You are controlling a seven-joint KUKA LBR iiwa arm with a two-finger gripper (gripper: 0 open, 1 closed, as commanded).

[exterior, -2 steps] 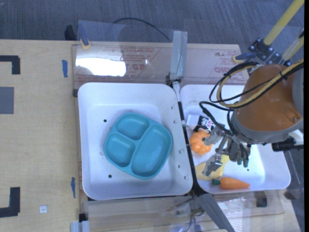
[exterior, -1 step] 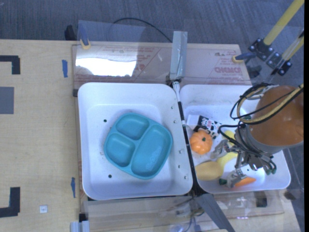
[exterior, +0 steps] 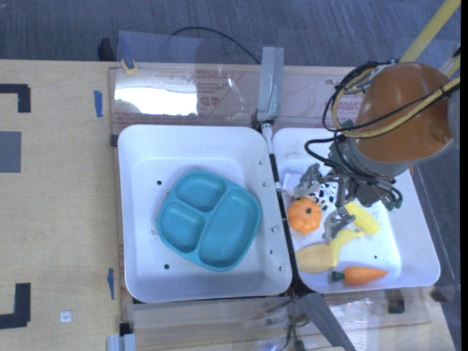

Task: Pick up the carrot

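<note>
The carrot, orange with a green stub, lies flat near the front edge of the right bin. My gripper hangs above the middle of that bin, up and to the left of the carrot. Its fingers stand apart with nothing between them. One finger is over a black-and-white toy, the other finger is near the corn cob.
An orange pumpkin-like toy and a pale yellow squash lie left of the carrot. The left bin holds a teal divided plate. Cables loop from the wrist.
</note>
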